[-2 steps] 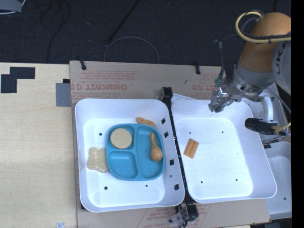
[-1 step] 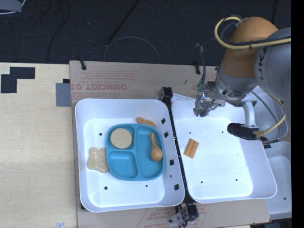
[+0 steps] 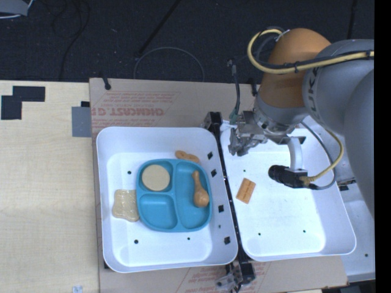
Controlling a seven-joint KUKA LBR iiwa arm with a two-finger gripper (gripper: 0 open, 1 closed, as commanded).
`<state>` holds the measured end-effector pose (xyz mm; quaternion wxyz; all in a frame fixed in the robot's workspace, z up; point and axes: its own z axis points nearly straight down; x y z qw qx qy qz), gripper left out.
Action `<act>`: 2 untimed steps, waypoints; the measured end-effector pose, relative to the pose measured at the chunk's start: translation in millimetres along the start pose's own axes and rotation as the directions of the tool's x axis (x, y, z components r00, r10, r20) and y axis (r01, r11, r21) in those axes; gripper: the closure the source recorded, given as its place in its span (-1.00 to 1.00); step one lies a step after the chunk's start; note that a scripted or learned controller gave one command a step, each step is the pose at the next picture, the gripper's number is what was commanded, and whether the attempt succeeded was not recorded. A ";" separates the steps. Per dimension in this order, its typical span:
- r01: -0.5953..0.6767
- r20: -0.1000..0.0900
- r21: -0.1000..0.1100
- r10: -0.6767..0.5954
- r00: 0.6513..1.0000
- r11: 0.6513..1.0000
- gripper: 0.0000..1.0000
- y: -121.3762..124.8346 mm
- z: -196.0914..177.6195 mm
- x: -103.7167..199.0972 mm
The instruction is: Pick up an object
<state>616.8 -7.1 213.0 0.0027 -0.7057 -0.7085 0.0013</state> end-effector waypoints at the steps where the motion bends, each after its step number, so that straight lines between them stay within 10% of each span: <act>1: -0.001 0.001 0.000 0.001 1.000 1.000 1.00 -19.7 -8.7 45.7; 2: -0.001 0.001 0.000 0.001 1.000 1.000 1.00 -25.6 -2.9 90.2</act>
